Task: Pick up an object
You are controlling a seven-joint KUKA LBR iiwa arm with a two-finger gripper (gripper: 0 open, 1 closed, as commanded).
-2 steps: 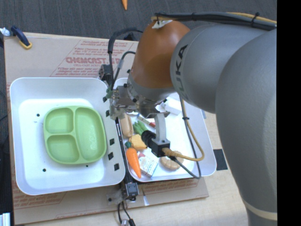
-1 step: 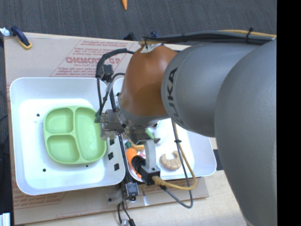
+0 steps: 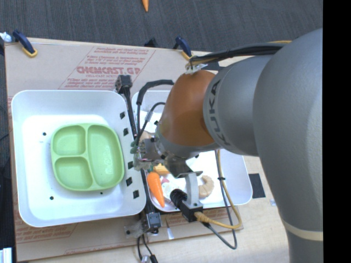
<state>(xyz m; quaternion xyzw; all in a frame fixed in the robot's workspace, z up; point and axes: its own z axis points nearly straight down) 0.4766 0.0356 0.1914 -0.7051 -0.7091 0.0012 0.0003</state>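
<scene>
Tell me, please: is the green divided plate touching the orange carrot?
Apart. The camera view shows the green divided plate in the left bin and the orange carrot in the right bin, with bin walls between them.

White bins: two are sitting side by side [image 3: 22, 163] [image 3: 241, 174]
Green divided plates: one [image 3: 88, 156]
Carrots: two are showing [image 3: 156, 187] [image 3: 145, 3]
Blue clamps: two [image 3: 24, 44] [image 3: 182, 46]
</scene>
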